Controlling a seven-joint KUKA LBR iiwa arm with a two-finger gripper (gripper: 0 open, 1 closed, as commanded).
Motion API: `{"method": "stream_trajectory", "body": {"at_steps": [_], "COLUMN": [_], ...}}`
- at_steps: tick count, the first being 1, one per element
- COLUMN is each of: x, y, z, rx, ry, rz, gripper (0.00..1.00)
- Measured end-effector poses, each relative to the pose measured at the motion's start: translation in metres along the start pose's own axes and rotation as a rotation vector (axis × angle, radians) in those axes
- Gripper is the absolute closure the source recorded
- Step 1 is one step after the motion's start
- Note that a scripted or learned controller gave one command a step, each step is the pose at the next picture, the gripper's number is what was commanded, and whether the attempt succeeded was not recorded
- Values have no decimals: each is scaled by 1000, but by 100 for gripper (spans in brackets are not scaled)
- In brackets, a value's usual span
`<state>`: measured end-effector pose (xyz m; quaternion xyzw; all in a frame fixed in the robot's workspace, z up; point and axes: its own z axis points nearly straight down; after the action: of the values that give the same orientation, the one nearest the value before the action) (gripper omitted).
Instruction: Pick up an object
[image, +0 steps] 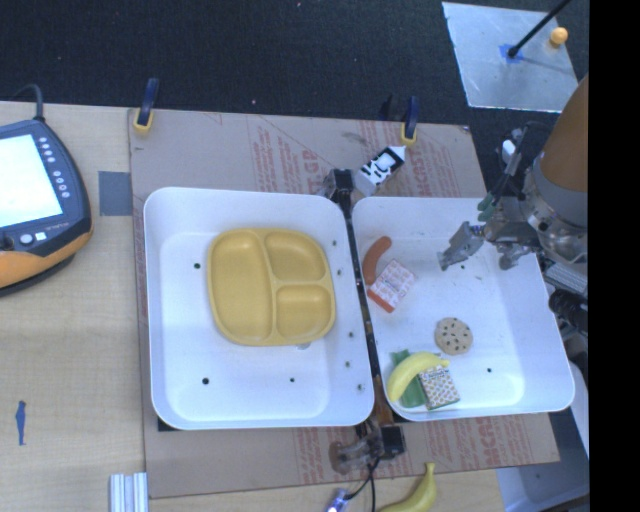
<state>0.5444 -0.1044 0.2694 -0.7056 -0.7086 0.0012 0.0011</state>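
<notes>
Nothing has yet been lifted, as far as can be judged: every candidate object lies on the floor of the right shallow white plastic bin (520, 330), so the whole of the pick is left to be done. The two-finger metal gripper (487, 249) is seen over the upper right part of that bin, reached in from the right on the grey arm (560, 215), and its fingers (458, 247) are spread apart with bare white bin floor showing between them; nothing is held and no object is touched. Whether the fingertips rest on the bin floor or hang above it cannot be told from this slanted view. The objects that could be taken are gathered toward the bin's left and lower parts: a curved reddish-orange sausage-shaped toy (374, 257) lies near the left wall, with a small white packet printed in red (391, 286) just beside it; a round brown chocolate-chip cookie (453, 336) lies alone near the middle, apart from the rest; and at the lower left corner a yellow toy banana (407, 372) is found touching a small checkered block (438, 387) and a green leaf-like piece (398, 357). The cookie is judged the nearest to the gripper. In the left white bin (170, 300) a yellow plastic compartment tray (270, 285) is set.
</notes>
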Motion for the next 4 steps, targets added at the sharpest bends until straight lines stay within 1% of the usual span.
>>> {"method": "stream_trajectory", "body": {"at_steps": [1,2,3,4], "x": [-50,-41,-40,12], "y": [-18,32,-37,-2], "z": [158,178,178,178], "rx": [2,0,1,0], "ry": [0,-1,0,0], "rz": [0,-2,-1,-3], "gripper": [0,0,0,0]}}
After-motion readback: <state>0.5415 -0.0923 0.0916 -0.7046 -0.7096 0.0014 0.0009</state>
